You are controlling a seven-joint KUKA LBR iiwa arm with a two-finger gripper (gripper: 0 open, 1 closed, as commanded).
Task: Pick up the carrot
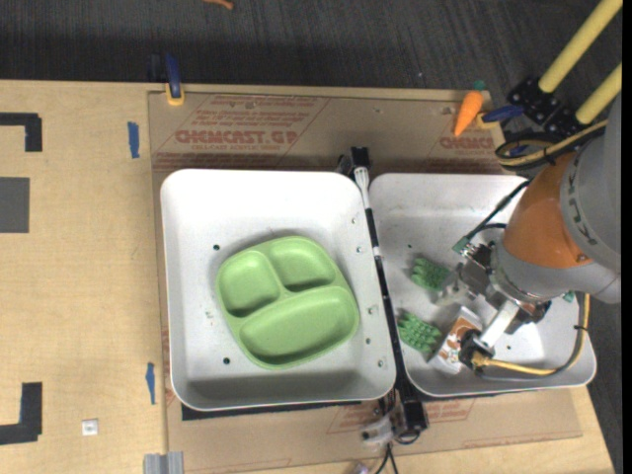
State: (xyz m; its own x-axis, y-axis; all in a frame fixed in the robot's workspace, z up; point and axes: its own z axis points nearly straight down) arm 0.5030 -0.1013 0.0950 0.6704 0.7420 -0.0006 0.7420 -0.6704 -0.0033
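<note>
The bench (79, 294) is a pale board that fills most of the frame, with dark floor along the top. Two shallow white bins sit on it side by side, the left bin (188, 215) in the middle of the frame and the right bin (395, 205) touching it at lower right. The arm (553, 225) reaches in from the right edge, its orange band above the right bin. A light green divided plate (286, 304) lies flat in the left bin, at its centre.

The gripper (481, 270) hangs over the middle of the right bin; whether it is open or closed cannot be told, and nothing is seen in its hold. Two small green toy pieces (419, 332) lie in the right bin, left of the gripper. A small orange-and-white object (452, 346) lies near that bin's lower edge.

The carrot (468, 113), orange with a green top, lies outside both bins, on the board past the right bin's far edge, at upper right, well apart from the gripper.
</note>
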